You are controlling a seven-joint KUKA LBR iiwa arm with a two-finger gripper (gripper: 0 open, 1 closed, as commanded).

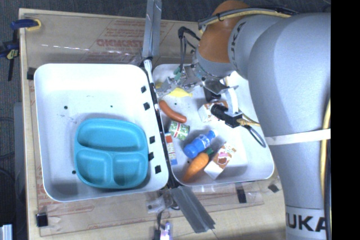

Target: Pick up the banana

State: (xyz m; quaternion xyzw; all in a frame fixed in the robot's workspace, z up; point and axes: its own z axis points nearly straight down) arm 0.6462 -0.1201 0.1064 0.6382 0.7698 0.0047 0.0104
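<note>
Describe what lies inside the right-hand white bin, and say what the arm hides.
The right bin holds a sausage, a blue bottle, a carrot, a small carton and a yellow banana. The arm covers its far right part.

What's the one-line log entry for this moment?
arm: over right bin | gripper: near banana, grasp unconfirmed | blue tray: left bin

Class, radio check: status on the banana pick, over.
Gripper low at right bin's far end. Banana beside it, not seen gripped. Hot dog, carrot, blue bottle crowd nearby.
</note>
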